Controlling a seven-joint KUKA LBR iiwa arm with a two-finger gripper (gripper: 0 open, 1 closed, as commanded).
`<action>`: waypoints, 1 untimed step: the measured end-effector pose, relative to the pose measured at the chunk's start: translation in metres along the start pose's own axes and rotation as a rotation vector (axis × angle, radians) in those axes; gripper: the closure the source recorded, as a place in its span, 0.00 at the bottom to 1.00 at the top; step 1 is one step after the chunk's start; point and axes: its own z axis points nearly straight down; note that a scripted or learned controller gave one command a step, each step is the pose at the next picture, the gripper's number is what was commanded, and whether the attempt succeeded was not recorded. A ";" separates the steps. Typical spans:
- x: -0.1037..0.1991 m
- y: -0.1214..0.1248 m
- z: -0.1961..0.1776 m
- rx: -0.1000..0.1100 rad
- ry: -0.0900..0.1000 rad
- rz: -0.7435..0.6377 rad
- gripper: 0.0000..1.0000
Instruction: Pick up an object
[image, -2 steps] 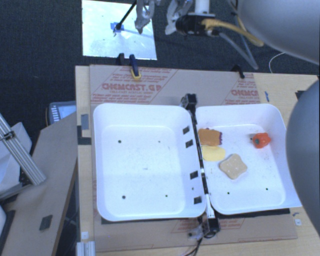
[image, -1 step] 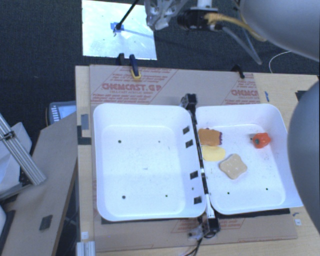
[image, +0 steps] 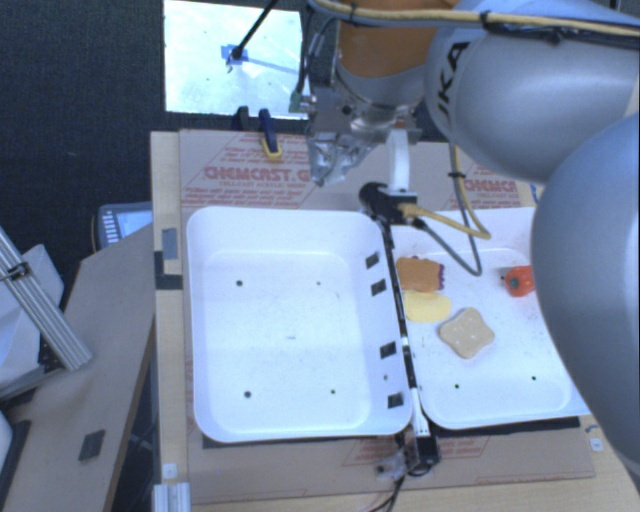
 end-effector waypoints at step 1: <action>0.075 -0.042 -0.033 -0.017 0.009 -0.016 1.00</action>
